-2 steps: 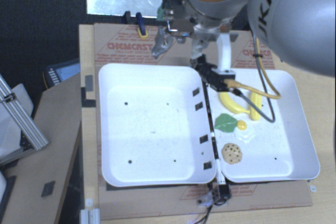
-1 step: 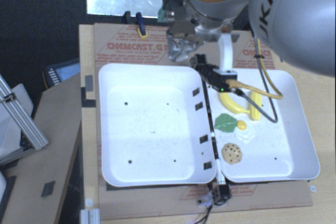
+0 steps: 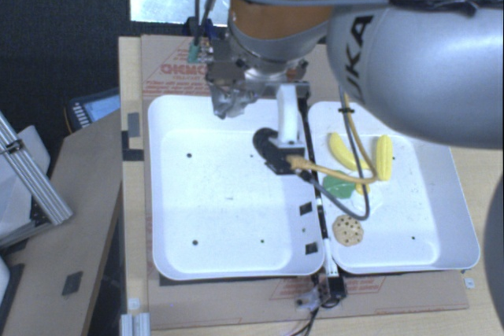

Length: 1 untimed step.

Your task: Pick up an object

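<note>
My gripper [image 3: 226, 106] hangs over the far edge of the left white bin [image 3: 228, 232], under the orange wrist band. Nothing shows in its grasp. In the right bin [image 3: 417, 236] lie two yellow banana-like pieces [image 3: 342, 149] [image 3: 384, 156], a green object [image 3: 339, 186] and a round speckled cookie [image 3: 347, 230]. All of these lie well to the right of the gripper, across the divider between the bins. A yellow cable partly crosses the green object.
The big grey arm covers the upper right of the view and the far part of the right bin. Cardboard [image 3: 169, 71] lies under both bins. Metal framing [image 3: 31, 181] stands at the left beyond the bench.
</note>
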Motion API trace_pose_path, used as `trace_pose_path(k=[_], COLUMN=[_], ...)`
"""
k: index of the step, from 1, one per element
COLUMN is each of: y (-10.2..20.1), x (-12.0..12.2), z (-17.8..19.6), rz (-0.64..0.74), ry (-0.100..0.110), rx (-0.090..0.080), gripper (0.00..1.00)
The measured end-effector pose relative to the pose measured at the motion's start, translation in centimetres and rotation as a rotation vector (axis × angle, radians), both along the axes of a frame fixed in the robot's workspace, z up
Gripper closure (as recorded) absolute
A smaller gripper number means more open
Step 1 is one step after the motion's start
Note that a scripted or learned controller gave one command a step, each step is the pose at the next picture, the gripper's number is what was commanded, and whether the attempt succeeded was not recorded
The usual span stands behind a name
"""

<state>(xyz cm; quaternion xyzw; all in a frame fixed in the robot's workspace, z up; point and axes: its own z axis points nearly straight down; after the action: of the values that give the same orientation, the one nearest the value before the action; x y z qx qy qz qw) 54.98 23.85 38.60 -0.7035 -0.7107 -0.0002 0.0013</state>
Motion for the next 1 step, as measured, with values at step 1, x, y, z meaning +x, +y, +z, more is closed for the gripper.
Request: trace_pose_path(k=[1], y=[-0.35], x=[0.26], z=[1.2], rz=[-0.002], ry=[-0.004], rx=[-0.001], gripper=[1.0])
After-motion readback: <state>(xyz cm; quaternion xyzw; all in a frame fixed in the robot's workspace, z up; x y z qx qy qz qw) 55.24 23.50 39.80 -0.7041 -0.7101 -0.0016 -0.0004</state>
